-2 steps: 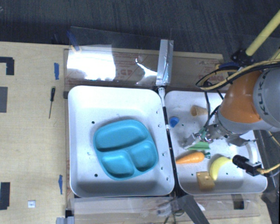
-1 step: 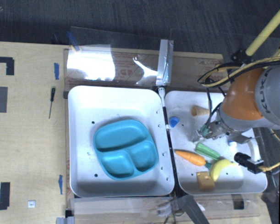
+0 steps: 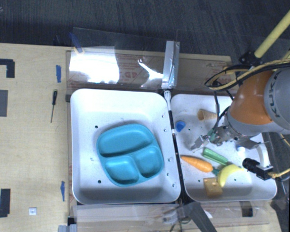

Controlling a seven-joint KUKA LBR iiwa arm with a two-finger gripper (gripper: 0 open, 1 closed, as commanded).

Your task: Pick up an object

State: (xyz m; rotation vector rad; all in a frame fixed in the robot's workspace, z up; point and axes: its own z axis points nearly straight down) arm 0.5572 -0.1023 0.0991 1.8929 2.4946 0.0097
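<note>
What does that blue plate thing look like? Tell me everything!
The blue tray is a light blue, smooth, plastic-looking dish with rounded corners and three compartments: one long one and two smaller ones. It lies flat, right side up and turned at a slant, on the floor of the left white bin, near its middle. No food sits in it.

A bright blue divided tray (image 3: 129,154) sits in a white bin (image 3: 83,111); the neighbouring white bin (image 3: 256,188) holds an orange carrot (image 3: 196,163), a green stick (image 3: 215,155), a yellow banana (image 3: 227,173), a tan block (image 3: 212,186) and a small blue piece (image 3: 180,125), beneath a grey arm (image 3: 278,101) banded orange.
</note>
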